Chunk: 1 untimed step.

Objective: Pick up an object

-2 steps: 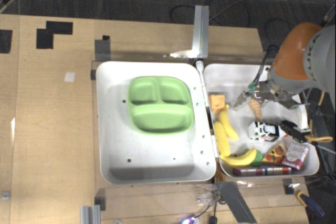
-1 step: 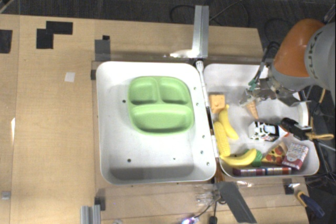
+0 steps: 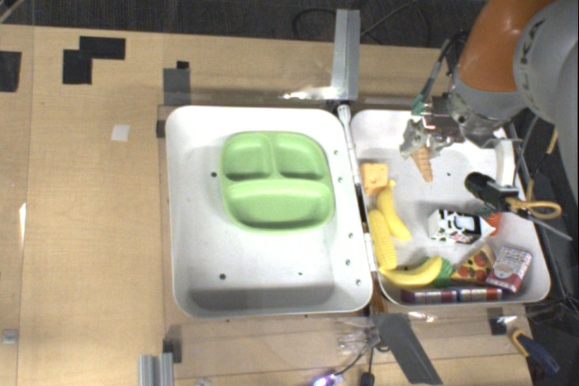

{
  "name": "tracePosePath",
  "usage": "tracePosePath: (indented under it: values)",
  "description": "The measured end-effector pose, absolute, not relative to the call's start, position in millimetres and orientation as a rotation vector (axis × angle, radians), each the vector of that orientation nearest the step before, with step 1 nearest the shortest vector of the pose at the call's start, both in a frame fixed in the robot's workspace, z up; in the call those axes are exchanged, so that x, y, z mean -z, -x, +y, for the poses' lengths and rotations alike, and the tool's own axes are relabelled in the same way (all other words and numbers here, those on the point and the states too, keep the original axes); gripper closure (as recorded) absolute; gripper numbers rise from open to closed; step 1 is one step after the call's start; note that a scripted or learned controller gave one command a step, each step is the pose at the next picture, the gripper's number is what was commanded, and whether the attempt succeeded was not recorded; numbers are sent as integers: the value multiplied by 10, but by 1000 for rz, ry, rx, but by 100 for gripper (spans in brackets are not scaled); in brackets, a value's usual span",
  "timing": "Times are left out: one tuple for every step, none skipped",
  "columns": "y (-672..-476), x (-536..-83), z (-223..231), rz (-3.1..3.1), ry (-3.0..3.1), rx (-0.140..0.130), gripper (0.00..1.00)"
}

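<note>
Orange cone is judged to be the object chosen, though it hangs farthest back among the things in the right bin. Nearest, along that bin's lower edge, a banana and a red carton are left untouched, with a black-and-white toy just behind them. In the left bin a green divided plate is seen, well apart from the action. Farther back, in the upper part of the right bin, the cone is pinched at its wide top by the fingers of the gripper. Its tip points down and seems clear of the bin floor. The grasp is therefore taken as made; only a clear raise above the bin is left to be done.
</note>
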<state>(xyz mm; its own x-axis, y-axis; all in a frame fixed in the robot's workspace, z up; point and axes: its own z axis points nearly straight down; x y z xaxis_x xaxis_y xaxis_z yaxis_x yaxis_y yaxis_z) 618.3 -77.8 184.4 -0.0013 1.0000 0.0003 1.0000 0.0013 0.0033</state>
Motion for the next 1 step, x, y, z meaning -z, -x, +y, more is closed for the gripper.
tracePosePath:
  values:
    - [-5975,-2216,-368,2418,-2003,-3,100]
